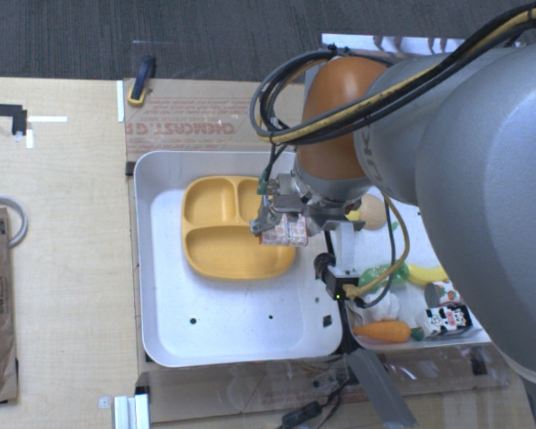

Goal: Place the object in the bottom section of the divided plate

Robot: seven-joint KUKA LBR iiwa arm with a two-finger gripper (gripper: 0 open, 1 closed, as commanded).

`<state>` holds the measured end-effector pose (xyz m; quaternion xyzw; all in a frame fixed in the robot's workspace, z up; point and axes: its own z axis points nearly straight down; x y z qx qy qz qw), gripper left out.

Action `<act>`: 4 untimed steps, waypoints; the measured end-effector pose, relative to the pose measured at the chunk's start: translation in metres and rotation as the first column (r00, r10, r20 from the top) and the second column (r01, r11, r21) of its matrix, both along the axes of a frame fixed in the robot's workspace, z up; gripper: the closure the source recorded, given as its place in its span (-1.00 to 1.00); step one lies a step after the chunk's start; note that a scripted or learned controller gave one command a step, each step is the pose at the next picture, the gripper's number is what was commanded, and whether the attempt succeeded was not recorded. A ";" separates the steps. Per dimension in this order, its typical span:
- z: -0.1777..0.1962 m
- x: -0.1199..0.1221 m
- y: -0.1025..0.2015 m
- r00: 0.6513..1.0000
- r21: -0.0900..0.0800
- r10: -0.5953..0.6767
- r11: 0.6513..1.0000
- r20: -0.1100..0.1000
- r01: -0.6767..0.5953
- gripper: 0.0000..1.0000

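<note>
I see the gripper (275,226) low over the yellow divided plate (223,239) in the left bin (161,329), at the plate's 3 o'clock edge, with a small pink-and-white packet (288,231) at its tip; I cannot tell whether it is clamped. I judge the carry nearly done: the packet overhangs the bottom section's right rim, not yet released inside

Claw (280,226) with small box (287,231) over yellow divided plate (219,235) in left bin (161,266).
</note>
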<state>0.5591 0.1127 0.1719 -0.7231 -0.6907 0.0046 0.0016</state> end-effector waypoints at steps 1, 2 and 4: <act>-0.082 -0.002 0.075 1.000 0.002 0.016 1.000 0.005 -0.017 1.00; -0.066 0.049 0.105 0.959 -0.041 -0.270 0.963 -0.082 0.267 1.00; -0.076 0.077 0.139 0.714 -0.061 -0.695 0.719 -0.085 0.692 1.00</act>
